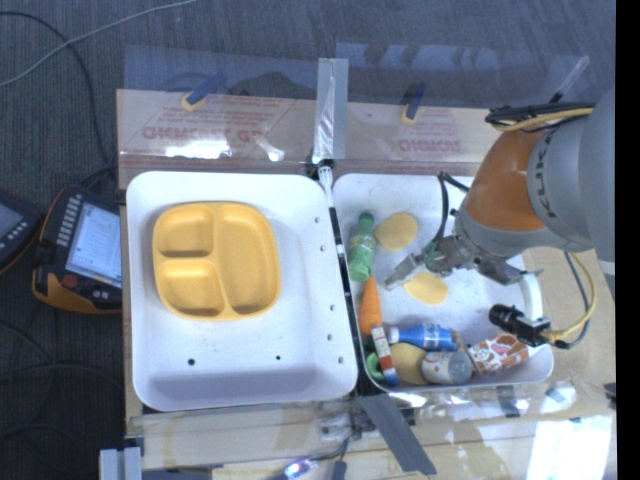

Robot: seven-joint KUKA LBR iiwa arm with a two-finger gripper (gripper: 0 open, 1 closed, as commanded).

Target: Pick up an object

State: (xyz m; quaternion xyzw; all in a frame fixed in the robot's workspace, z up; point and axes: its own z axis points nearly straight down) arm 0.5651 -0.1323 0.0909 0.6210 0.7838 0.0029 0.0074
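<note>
Gripper [412, 268] low in right bin [480, 193], aperture unclear (cannot tell) | just beside yellow piece [428, 288], likely target | carrot [371, 306] by left wall.

Divided tray [214, 259] in left bin [150, 368]; bottles [425, 337], carrot [371, 306], other items in right bin [538, 368].

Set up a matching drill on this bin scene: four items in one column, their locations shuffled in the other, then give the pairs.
Items:
1. yellow divided plate
2. carrot
3. green bottle
4. end effector

Locations:
A. right bin, along its left wall, near the middle
B. above the pale yellow piece in the right bin
C. left bin
D. right bin, upper left part

Pairs: 1-C, 2-A, 3-D, 4-B
</note>
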